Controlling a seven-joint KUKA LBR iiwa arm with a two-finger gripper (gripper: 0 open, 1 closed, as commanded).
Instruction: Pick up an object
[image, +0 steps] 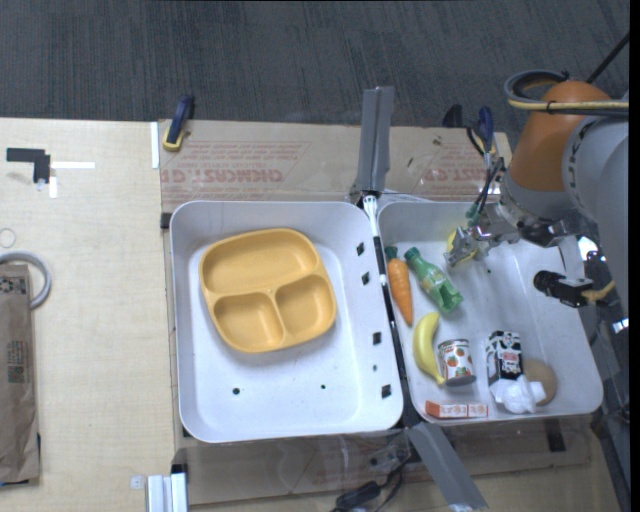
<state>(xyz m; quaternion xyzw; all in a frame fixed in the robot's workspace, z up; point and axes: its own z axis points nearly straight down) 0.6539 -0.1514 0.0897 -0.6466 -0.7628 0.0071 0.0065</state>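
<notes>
Right bin (575, 335), near edge: flat orange-and-white packet (456, 409), white crumpled item (516, 396) on a tan disc (541, 377). Behind those: small can (456, 361), black-and-white carton (505, 354), banana (426, 345). Further back: carrot (401, 288), green bottle (433, 279). Left bin (190, 330) holds a yellow divided plate (267, 288). Gripper (466, 245) hangs over the right bin's far end, just beyond the bottle; cannot tell the finger state.

You are looking at faint red printing running across the cardboard sheet (262, 160) behind the bins, too washed out to spell with any certainty. The labels on the small can (456, 361) and the black-and-white carton (505, 357) are showing as blurs, nothing you can read.
</notes>
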